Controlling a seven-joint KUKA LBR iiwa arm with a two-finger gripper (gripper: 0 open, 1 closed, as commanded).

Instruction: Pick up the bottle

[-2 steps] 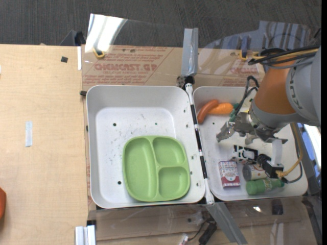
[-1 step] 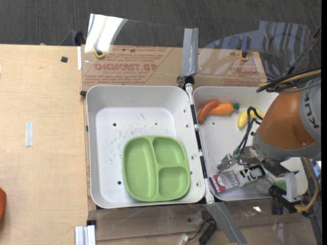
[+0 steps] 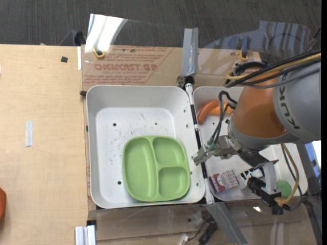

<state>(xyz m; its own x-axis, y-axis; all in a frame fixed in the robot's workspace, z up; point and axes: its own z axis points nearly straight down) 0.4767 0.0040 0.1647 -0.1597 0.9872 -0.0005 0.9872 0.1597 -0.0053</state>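
**Arm low over the right bin, at its left wall**

The grey arm reaches in from the right, and its orange band covers much of the right bin. The gripper sits at that bin's left wall, close to the divider between the two bins and just beside the right rim of the left bin. The wrist and its cables hide most of it, so it cannot be told whether the gripper is wide, narrow or closed on anything. Nothing is seen held in it.

Three things show in the right bin. None of them can be made out for certain as the bottle:
- An orange curved item lies near the bin's far left corner, partly under the arm.
- A red and white labelled item lies flat near the front wall, just below and to the right of the gripper.
- A small green item sits at the front right, partly behind a black bracket and cables.

The left bin holds a green divided plate, lying flat toward its front right corner. A brown printed cardboard sheet lies behind the bins. The wooden bench stretches to the left.
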